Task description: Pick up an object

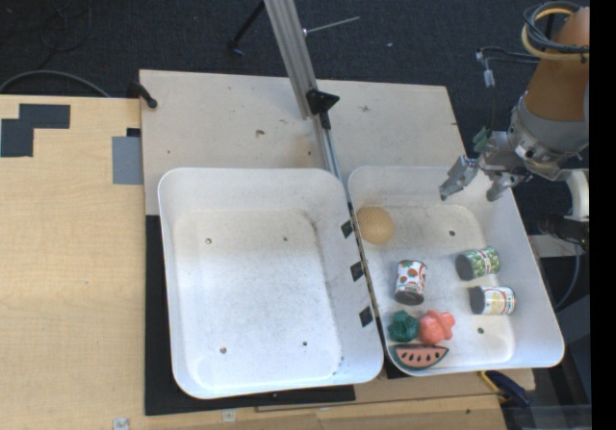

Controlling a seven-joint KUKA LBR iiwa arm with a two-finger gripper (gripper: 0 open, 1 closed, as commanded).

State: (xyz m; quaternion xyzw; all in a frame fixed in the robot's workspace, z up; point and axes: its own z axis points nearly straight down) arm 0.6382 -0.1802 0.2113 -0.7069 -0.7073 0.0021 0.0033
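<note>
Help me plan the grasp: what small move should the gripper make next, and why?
Probably descend toward the green-labelled can. The gripper hangs open above the right bin's far edge, holding nothing, and that can lies nearest below it.

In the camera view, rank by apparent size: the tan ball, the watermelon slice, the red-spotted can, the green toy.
1. watermelon slice, the widest
2. tan ball and red-spotted can, too alike to separate
3. green toy, smallest

All lie in the right bin.
</note>
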